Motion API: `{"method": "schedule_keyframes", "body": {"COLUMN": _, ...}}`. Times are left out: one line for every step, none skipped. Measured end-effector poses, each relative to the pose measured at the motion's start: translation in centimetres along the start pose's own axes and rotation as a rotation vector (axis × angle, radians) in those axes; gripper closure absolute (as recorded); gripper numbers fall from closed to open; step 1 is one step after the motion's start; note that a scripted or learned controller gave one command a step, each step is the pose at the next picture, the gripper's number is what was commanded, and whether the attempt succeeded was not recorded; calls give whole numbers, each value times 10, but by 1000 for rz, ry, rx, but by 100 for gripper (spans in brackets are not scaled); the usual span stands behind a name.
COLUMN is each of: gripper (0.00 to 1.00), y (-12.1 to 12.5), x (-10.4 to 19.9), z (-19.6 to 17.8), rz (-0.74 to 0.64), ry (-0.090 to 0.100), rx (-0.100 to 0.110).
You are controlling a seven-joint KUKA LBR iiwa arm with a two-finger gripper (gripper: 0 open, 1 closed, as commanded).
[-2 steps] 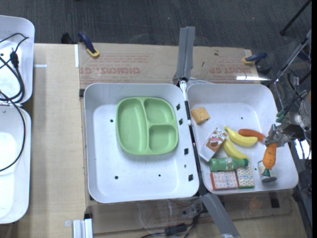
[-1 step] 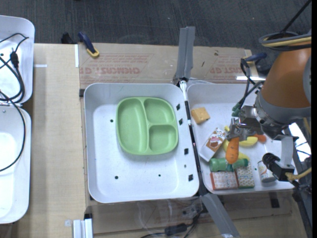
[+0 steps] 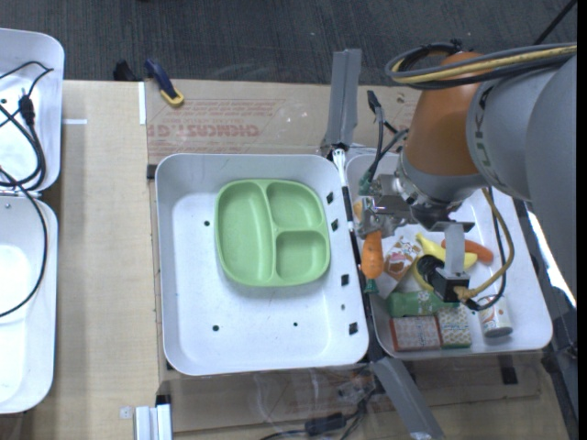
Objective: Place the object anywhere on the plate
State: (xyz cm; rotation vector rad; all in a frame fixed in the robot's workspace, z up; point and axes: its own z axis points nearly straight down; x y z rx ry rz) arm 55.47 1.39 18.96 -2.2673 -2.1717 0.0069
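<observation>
Looking down on two white bins side by side on the desk [image 3: 101, 246]. Got a green three-section plate [image 3: 248, 220] sitting in the left bin [image 3: 176, 278], toward the back.

Over in the right bin [image 3: 530, 326], a proper jumble:
- carrot [image 3: 371, 258] lying along the left wall, next to the divide between the bins
- little packet [image 3: 401, 258] just right of the carrot, touching or nearly
- banana [image 3: 438, 247] further right
- green box [image 3: 415, 303] nearer the front, with two checkered boxes [image 3: 418, 335] in front of that
- small can [image 3: 496, 321] in the front right corner

Arm [image 3: 514, 126] reaching in from the right, hunched over the back-left part of the right bin. Fingers [image 3: 371, 216] mostly tucked under the wrist hardware from this angle, so no telling whether open, closed or clamped on something.

Carrot directly below them in the view, fat end up right against them. Can't say if touching, gripped or just beside.

Well apart from the plate either way, with the bin walls between. Not on the plate yet.
</observation>
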Motion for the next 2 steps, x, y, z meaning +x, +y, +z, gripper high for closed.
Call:
{"method": "schedule_keyframes", "body": {"gripper": 100, "y": 43, "x": 78, "z": -1, "rz": -131, "ry": -1, "rx": -2}}
{"method": "schedule_keyframes", "body": {"gripper": 0, "y": 43, "x": 77, "z": -1, "rz": -130, "ry": -1, "rx": -2}}
